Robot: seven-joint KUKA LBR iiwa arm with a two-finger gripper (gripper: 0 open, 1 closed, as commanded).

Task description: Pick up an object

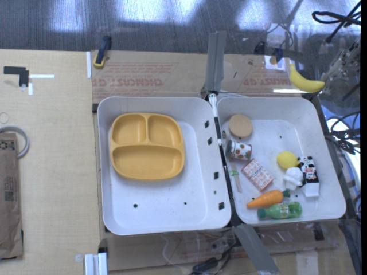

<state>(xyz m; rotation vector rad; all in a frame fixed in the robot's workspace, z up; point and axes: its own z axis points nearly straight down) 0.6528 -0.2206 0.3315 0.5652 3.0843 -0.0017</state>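
Note:
The right bin (321,125) holds several small objects: a round tan disc (241,126), a patterned cup on its side (239,150), a pink box (257,175), a yellow lemon (287,159), a white lump (293,178), a black-and-white cow figure (309,171), a carrot (266,199) and a green bottle (280,211). A yellow banana (304,80) shows just past the bin's back right corner. My gripper (339,67) is a blurred shape at the far right edge, close beside the banana's right end. Whether it touches the banana is unclear.
A yellow divided plate (147,146) lies in the left bin (166,211). A grey divider post (215,62) rises behind the seam between the bins. Cardboard (149,73) lines the back. Black cables (338,22) hang at top right. A brown paper bag (8,193) lies far left.

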